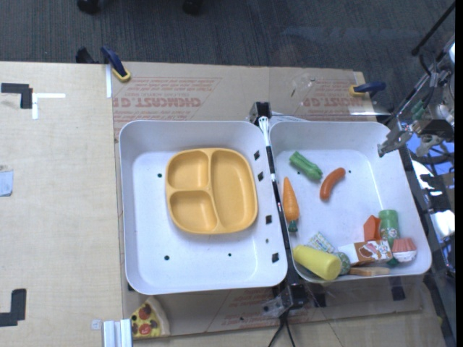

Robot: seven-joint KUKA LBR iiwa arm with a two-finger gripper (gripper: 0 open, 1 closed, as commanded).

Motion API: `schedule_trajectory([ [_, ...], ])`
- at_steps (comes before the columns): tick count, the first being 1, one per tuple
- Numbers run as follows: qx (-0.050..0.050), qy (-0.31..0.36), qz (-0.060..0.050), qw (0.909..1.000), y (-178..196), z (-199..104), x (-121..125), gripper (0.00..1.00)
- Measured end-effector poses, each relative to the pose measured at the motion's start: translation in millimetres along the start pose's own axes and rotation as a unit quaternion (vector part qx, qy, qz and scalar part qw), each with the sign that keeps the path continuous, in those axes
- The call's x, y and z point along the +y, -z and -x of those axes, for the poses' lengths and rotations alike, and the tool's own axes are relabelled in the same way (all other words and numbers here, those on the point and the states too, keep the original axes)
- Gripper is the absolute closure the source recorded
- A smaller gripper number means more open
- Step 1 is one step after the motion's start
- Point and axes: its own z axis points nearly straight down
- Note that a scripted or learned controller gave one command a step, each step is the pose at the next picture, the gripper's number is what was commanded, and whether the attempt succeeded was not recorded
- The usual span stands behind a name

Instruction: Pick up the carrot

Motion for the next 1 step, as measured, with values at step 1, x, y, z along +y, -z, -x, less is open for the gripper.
schedule_trajectory([
  [1,-0.001,-0.154,0.001,0.988,89.6,-66.3,-10.4,0.0],
])
